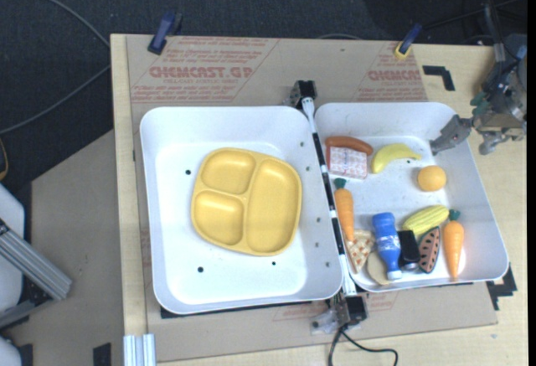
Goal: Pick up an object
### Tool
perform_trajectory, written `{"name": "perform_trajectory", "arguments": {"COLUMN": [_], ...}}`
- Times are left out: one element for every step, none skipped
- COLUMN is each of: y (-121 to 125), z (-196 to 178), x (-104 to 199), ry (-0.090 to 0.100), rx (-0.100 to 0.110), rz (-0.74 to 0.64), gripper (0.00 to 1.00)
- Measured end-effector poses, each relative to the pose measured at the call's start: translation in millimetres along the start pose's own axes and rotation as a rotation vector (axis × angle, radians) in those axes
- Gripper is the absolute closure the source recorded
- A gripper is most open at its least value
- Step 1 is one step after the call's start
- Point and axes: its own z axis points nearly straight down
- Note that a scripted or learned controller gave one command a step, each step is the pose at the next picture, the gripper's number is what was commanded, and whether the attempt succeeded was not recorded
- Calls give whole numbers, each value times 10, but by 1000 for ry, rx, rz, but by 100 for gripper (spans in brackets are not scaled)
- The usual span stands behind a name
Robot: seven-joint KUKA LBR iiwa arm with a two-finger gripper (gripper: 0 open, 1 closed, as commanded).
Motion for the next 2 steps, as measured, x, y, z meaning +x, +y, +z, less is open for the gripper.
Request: {"name": "perform_trajectory", "arguments": {"y": [219, 955], "z": [1544, 1642], "x": [449, 820], "ry": [2, 2], "rx": [5, 7], "rz": [0, 3], "gripper": [0, 0]}}
